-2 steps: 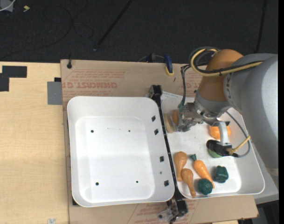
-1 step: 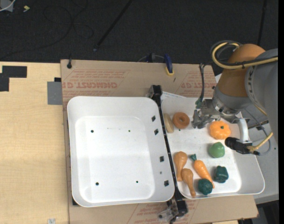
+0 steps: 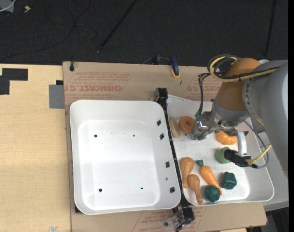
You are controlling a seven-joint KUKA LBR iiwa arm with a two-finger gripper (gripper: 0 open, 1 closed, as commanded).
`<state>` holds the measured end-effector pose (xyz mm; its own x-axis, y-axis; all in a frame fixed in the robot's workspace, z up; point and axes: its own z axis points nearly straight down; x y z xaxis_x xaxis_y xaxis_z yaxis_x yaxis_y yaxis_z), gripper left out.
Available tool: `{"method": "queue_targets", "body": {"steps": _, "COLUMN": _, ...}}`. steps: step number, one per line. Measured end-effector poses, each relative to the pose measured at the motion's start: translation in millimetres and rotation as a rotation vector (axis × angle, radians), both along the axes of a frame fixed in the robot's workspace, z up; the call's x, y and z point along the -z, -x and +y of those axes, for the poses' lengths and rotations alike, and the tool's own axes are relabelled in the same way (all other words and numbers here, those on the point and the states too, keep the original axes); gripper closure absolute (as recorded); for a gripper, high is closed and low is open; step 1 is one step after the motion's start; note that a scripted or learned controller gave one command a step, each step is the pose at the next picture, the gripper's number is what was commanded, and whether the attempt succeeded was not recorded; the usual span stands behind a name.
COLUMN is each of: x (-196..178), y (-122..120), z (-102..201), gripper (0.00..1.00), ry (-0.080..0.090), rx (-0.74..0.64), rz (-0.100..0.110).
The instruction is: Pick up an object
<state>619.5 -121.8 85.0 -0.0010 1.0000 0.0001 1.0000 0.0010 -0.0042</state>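
The left bin (image 3: 118, 153) lies at nine o'clock; every toy sits in the right bin (image 3: 262, 187). The brown doughnut (image 3: 186, 124) lies just at nine o'clock of the jaws (image 3: 200, 131), round, so no long axis matters. Whether the jaws stand wide or narrow I cannot tell. Counted: one doughnut, two drumsticks (image 3: 187, 167), one carrot (image 3: 209, 175), one orange piece (image 3: 226, 138), three green pieces (image 3: 228, 180).

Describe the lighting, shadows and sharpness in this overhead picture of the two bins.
Camera view: even, soft light on the bench; the left bin looks bright, slightly washed out, with faint shading along its walls. The floor behind is dark. The arm at the edge is large and a little soft, shading the right bin near the gripper.
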Motion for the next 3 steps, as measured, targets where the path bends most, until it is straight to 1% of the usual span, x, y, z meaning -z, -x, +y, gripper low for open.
{"method": "queue_targets", "body": {"steps": 1, "x": -12.7, "y": -0.5, "z": -0.3, "gripper": 1.00, "ry": 0.000, "rx": -0.001, "rz": -0.001}}
{"method": "queue_targets", "body": {"steps": 2, "x": -2.5, "y": 64.3, "z": -3.3, "gripper": 1.00, "ry": -0.001, "rx": 0.002, "rz": -0.001}}
{"method": "queue_targets", "body": {"steps": 3, "x": -109.2, "y": 23.5, "z": 58.0, "gripper": 1.00, "ry": -0.001, "rx": -0.006, "rz": -0.013}}
